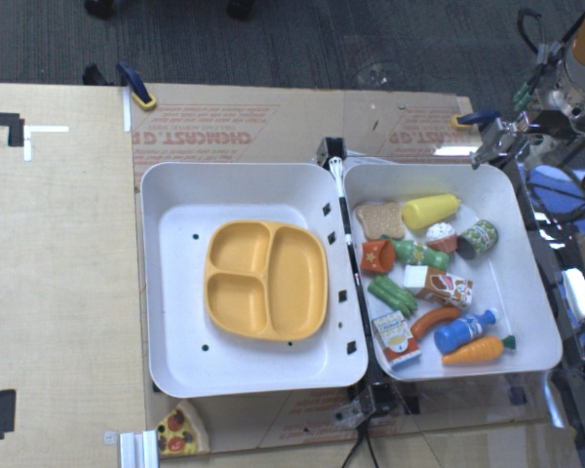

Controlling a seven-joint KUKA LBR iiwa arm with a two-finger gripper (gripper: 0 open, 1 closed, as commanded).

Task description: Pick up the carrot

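The carrot, orange with a green stub at its right end, lies flat at the front right corner of the right bin. It touches the blue bottle just behind it. The gripper hangs over the far right rim of that bin, well away from the carrot and above the bench. Nothing shows held in it.
The right bin also holds a yellow piece, bread slice, green can, sausage, juice carton and several other toy foods. A yellow divided plate sits in the left bin. Cables hang at the right.
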